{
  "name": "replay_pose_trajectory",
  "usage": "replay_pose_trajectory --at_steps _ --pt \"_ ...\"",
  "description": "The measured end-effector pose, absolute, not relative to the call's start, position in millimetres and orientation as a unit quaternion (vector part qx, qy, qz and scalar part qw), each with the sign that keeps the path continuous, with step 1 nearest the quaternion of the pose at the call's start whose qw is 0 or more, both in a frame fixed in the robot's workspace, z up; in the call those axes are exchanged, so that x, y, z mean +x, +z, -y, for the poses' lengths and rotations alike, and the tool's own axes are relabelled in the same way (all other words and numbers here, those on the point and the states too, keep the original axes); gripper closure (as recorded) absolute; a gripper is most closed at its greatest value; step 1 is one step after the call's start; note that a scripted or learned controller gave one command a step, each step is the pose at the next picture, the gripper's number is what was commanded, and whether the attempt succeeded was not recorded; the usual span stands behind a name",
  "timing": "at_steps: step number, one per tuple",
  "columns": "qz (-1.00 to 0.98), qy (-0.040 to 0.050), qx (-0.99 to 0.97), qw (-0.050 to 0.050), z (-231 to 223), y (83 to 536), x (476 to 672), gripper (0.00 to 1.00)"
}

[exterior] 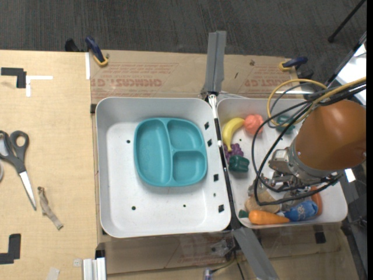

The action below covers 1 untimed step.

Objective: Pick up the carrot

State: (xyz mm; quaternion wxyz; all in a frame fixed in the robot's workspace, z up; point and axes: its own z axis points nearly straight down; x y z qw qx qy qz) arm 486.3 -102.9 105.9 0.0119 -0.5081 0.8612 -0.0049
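**A:** Item one, the carrot point(268, 217)?

**B:** Orange, tapered, lying flat at the near edge of the right bin point(332, 212), tip pointing left toward the divider. It rests on the bin floor, so by my reading it has not been lifted.

**A:** Item two, the gripper point(278, 182)?

**B:** It hangs low over the right bin, just far of the carrot, below the orange band of the arm point(332, 134) and a tangle of cables. Metal parts are visible, but the fingertips are lost in the clutter; whether they are spread or closed I cannot tell. Nothing can be seen held.

**A:** Neighbouring stock in that bin?

**B:** A blue object with printed markings point(302, 210) just right of the carrot, touching or nearly so. A tan piece point(261, 196) just beyond the carrot, partly under the tool. Further off: a banana point(231, 129), a pinkish-orange round fruit point(253, 123), purple grapes point(235, 151), and a dark green item point(238, 164).

**A:** Left bin?

**B:** One teal divided plate point(171, 151), three compartments. Outside the bins, scissors point(19, 159) lie on the bench at far left.

**A:** Progress entry?

**B:** Approach appears made; grasp and lift both outstanding. The tool seems to sit slightly far of the carrot, so a small shift nearer looks needed. Crowding by the blue object is the likely hazard.
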Motion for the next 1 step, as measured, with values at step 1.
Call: replay_pose_trajectory --at_steps 1 --pt "-0.855 -0.005 -0.518 0.011 107.7 96.7 485.1 0.0"
